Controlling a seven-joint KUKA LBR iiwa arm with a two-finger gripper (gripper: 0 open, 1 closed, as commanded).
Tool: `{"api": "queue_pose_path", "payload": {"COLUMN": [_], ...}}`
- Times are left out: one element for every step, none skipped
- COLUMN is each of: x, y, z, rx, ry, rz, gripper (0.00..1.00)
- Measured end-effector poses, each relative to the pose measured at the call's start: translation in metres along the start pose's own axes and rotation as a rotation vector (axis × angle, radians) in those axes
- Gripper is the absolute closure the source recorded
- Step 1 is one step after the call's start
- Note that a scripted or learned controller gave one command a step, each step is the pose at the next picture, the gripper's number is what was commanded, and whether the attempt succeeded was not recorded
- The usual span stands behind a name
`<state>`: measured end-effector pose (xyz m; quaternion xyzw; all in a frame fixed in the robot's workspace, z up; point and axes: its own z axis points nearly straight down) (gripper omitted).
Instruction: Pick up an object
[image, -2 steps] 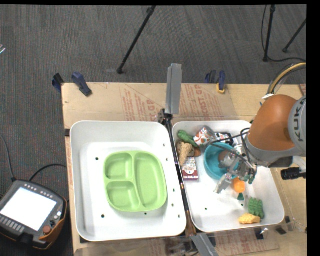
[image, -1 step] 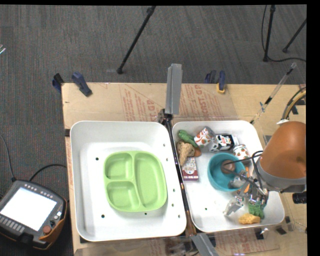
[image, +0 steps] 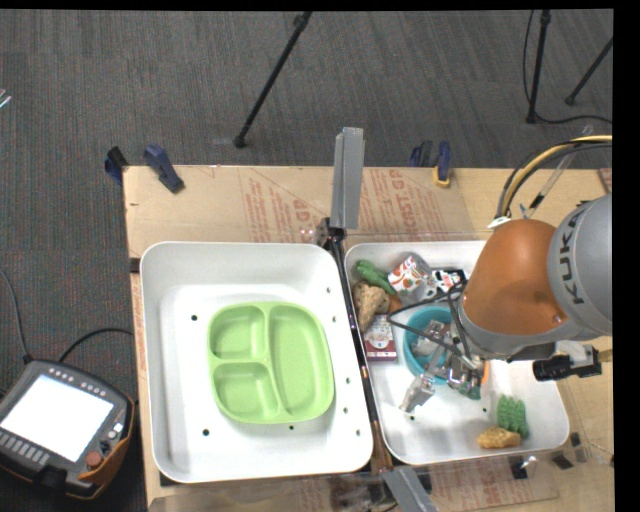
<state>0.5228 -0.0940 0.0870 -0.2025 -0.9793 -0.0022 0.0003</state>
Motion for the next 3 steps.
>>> {"api": "queue_pose_path", "payload": {"x": [0.019, -0.027, -0.005], "y": [0.003, 0.026, 0.009], "z": [0.0, 0.0, 0.001], "rx": [0.004, 0.003, 0.004], "ry": [0.002, -0.001, 0.002], "rz": [0.077, 0.073, 0.135], "gripper": [0.0, 0.0, 0.0]}}
